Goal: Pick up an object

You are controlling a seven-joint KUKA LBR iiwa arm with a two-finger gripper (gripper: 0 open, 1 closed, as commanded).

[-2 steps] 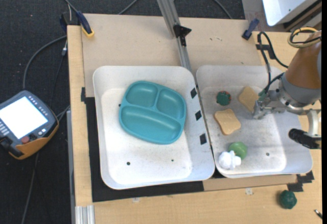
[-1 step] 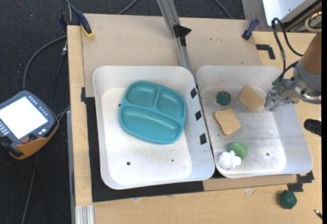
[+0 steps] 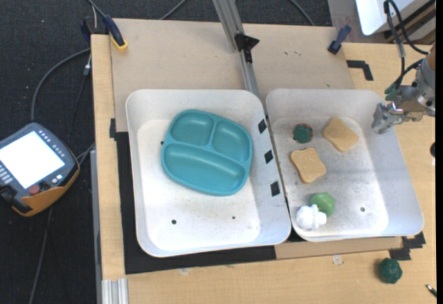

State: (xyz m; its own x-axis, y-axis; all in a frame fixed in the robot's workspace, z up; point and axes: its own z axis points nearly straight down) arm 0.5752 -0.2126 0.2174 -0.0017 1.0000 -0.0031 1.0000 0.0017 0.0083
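The right bin (image 3: pixel 387 178) holds several small items. A dark green round piece (image 3: pixel 302 133) lies at its far left, with a tan bread-like slice (image 3: pixel 340 134) beside it. A second tan slice (image 3: pixel 308 165) sits mid-bin. Near the front lie a light green piece (image 3: pixel 322 203) and a white piece (image 3: pixel 311 217), touching each other. My gripper (image 3: pixel 386 118) hangs over the right bin's far right rim, to the right of the first tan slice and apart from it. Nothing shows in its grasp.
The left bin (image 3: pixel 149 226) carries a teal divided plate (image 3: pixel 207 152). A slanted metal pole (image 3: pixel 232 19) crosses the bench's back and meets the gap between the bins. A dark green ball (image 3: pixel 390 270) lies on the bench in front of the right bin.
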